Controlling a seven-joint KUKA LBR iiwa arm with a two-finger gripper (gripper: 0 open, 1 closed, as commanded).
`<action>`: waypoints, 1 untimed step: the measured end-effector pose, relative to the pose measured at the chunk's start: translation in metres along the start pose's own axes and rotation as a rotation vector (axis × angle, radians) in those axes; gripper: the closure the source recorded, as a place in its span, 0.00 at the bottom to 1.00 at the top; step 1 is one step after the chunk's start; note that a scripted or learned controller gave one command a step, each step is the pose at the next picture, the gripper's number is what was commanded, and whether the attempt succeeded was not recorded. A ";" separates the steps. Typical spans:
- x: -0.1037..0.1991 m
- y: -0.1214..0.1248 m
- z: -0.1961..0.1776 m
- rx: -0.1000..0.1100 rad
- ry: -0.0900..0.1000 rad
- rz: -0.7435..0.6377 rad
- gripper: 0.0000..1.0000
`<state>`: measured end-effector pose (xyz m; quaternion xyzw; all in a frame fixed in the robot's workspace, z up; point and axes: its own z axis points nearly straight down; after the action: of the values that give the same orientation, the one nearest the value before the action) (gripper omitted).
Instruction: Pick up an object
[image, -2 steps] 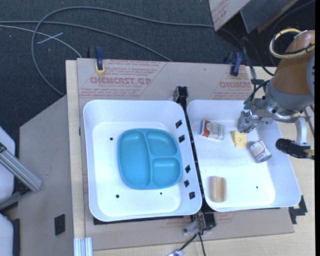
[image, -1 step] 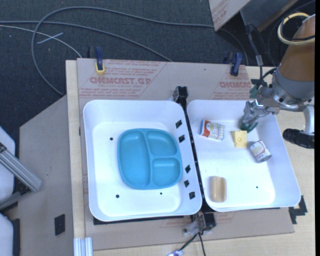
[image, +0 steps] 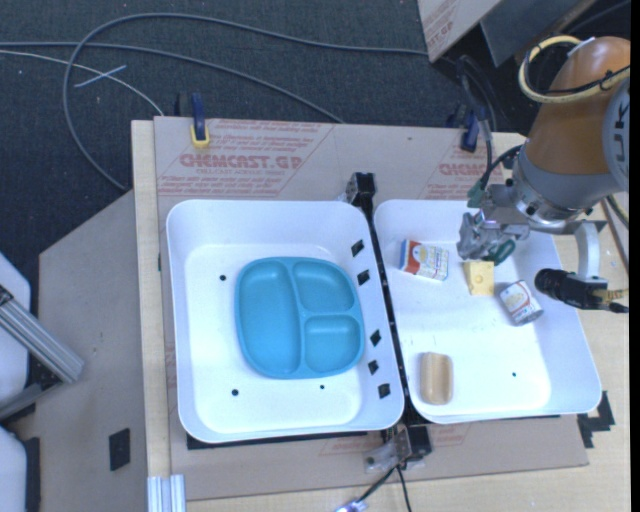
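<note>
The grey arm with its orange band reaches in from the right and bends down over the far part of the right bin (image: 560, 395), its gripper (image: 487, 240) hanging just above a small yellow block (image: 481, 277); whether its pincer is released or clenched cannot be told from this slant. In that shallow white bin also lie a small printed carton (image: 425, 260) to the left of the block, a little cylindrical can (image: 520, 302) to its right, and a rounded tan bread-like piece (image: 435, 377) near the front edge. The left bin (image: 190, 300) bears a smooth blue divided plate (image: 300, 317) with three compartments
</note>
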<state>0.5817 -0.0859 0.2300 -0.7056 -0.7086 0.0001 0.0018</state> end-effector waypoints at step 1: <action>0.048 -0.012 0.011 0.001 0.000 0.000 1.00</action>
<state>0.5695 -0.0376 0.2195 -0.7057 -0.7085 0.0005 0.0019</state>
